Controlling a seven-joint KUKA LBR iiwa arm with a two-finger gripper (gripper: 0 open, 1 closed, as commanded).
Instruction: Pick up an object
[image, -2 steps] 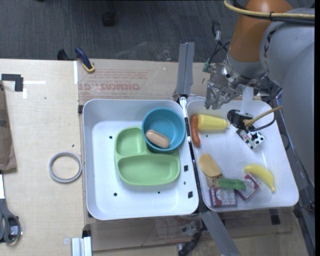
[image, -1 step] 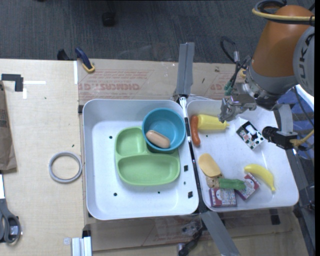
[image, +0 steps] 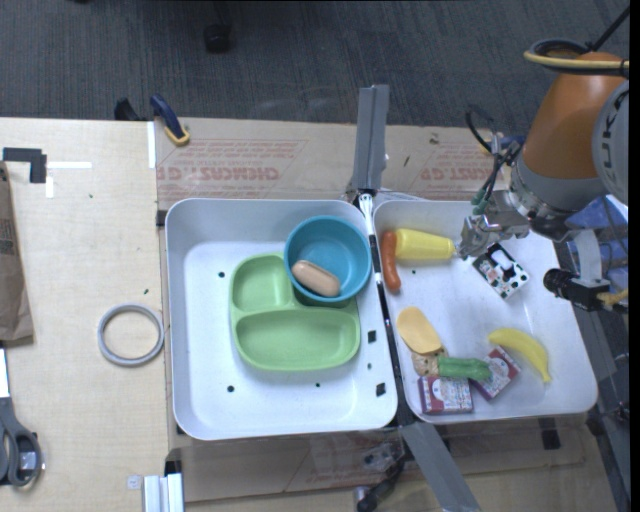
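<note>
A single fixed camera looks down from above at a slant on the desk (image: 80, 260), far enough back to take in both white bins: the left bin (image: 195, 330) and the right bin (image: 560, 390). Dark floor (image: 300, 50) runs along the top, and the arm (image: 575, 120) enters from the right.

Your table (image: 80, 260), seen from above under flat, even light.

You have pale wood on the left, brown printed cardboard (image: 260, 160) under the bins, and dark grey carpeted floor (image: 300, 50) beyond the far edge. A tape ring (image: 130, 333) lies on the wood; what may be a brown paper bag (image: 12, 260) sits at your left edge.
</note>
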